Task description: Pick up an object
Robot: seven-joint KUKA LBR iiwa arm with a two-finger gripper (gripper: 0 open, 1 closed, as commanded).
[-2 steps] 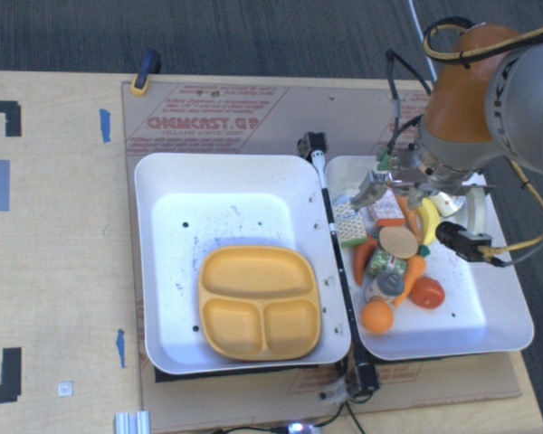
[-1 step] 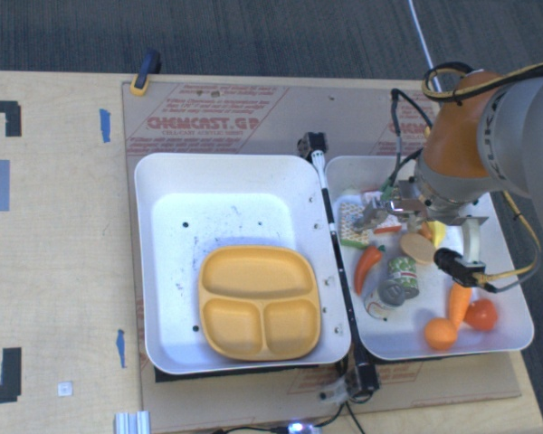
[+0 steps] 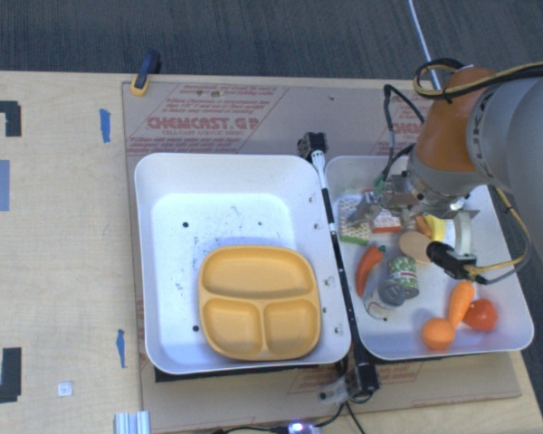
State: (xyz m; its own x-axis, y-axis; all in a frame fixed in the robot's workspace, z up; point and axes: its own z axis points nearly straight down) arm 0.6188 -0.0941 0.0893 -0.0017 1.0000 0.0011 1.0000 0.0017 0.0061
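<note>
Dark grey carpet borders a pale wooden bench [image 3: 54,242], which carries a brown cardboard sheet [image 3: 217,116] printed with red lettering. Two shallow white bins sit side by side on that sheet. Taking the left bin [image 3: 154,242] as the landmark: inside it, toward its near edge, lies a yellow divided tray [image 3: 258,301] with three compartments. Touching its right wall is the right bin [image 3: 516,319], crowded with small things. Just past the shared wall lie a red-orange chili pepper [image 3: 368,265] and a small grey-green can [image 3: 400,278] on its side. Farther from the left bin, toward the near right corner, sit an orange ball [image 3: 438,334], a carrot [image 3: 461,302] and a red tomato [image 3: 481,314], close together. A printed packet [image 3: 353,220] lies toward the far side. The grey arm with its orange band [image 3: 448,134] reaches over the right bin, its hand [image 3: 407,206] low among the clutter. Whether the hand is wide or closed cannot be told.
</note>
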